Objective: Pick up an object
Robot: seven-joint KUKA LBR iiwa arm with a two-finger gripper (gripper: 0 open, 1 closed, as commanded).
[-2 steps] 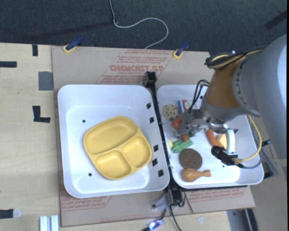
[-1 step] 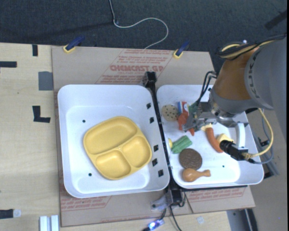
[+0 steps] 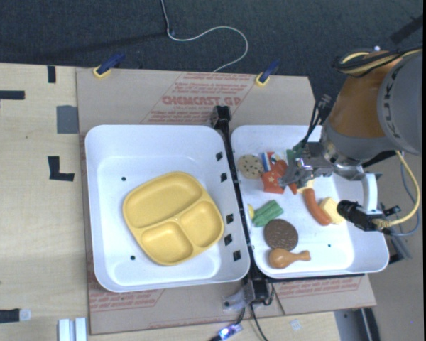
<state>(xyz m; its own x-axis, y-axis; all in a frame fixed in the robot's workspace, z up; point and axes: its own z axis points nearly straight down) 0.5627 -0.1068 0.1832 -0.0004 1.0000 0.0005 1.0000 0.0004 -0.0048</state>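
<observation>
Now the grey two-finger gripper (image 3: pixel 292 176) sits low over the small red toy piece (image 3: pixel 272 182) in the right white bin (image 3: pixel 362 258); finger state unclear, nothing lifted yet.

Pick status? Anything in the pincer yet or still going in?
Done: the arm is over the right bin, with the pincer down among the toy food beside the red piece. In hand: nothing visibly held; I can't tell the grip state. Left: grasp and lift. The sausage, cookie, green piece and drumstick all lie in the bin.
</observation>
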